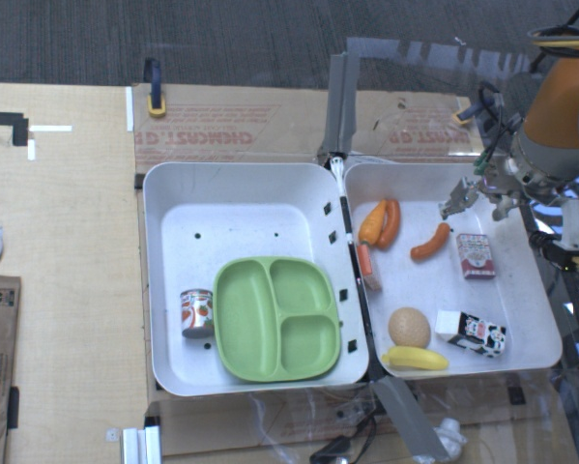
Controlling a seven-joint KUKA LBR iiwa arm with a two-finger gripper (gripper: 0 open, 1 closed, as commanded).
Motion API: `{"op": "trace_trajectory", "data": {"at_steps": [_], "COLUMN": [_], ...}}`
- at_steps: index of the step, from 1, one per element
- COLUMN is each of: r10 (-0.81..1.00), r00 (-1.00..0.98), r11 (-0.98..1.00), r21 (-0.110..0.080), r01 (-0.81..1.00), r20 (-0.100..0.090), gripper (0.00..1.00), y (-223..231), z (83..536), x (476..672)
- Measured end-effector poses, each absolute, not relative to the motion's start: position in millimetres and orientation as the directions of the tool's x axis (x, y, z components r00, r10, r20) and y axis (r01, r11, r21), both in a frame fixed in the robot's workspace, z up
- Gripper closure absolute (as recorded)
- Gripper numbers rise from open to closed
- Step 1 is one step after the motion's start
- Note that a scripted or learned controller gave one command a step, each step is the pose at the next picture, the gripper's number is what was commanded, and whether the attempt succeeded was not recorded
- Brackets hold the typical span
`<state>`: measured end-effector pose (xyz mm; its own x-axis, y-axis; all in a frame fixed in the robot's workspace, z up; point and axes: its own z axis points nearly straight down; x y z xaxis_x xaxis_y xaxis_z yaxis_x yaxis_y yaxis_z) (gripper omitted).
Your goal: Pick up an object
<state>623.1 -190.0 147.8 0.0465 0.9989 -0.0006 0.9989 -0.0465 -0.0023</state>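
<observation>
My gripper [480,204] hangs over the far right part of the right bin [531,303], its fingers spread open with nothing between them. Just below it lie a red box [475,256] and a small orange-red sausage [429,243]. Further left in the same bin are an orange carrot [370,224] and a red sausage [391,220] side by side, with a thin red piece [368,265] against the bin's left wall. A beige ball [410,326], a banana [415,359] and a black-and-white carton [474,332] sit at the near end.
The left bin [173,211] holds a green divided plate [275,317] and a small can [197,312] lying beside it. A grey divider post [339,109] rises between the bins at the back. Cardboard and a wooden bench lie behind and to the left.
</observation>
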Motion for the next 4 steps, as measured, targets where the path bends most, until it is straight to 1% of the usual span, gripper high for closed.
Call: {"op": "trace_trajectory", "data": {"at_steps": [1, 2, 3, 4], "r10": [0.999, 0.999, 0.999, 0.999], "r00": [-0.037, -0.035, -0.035, -0.043], "r11": [0.037, 0.035, 0.035, 0.043], "r21": [0.009, 0.013, 0.012, 0.001], "r01": [0.999, 0.999, 0.999, 0.999], "r20": [0.002, -0.002, -0.001, -0.001], "gripper": [0.0, 1.0, 0.0, 0.0], "y": [-209, -211, -210, -148], "z": [99, 109, 109, 93], "x": [607.8, 608.3, 608.3, 604.3]}}
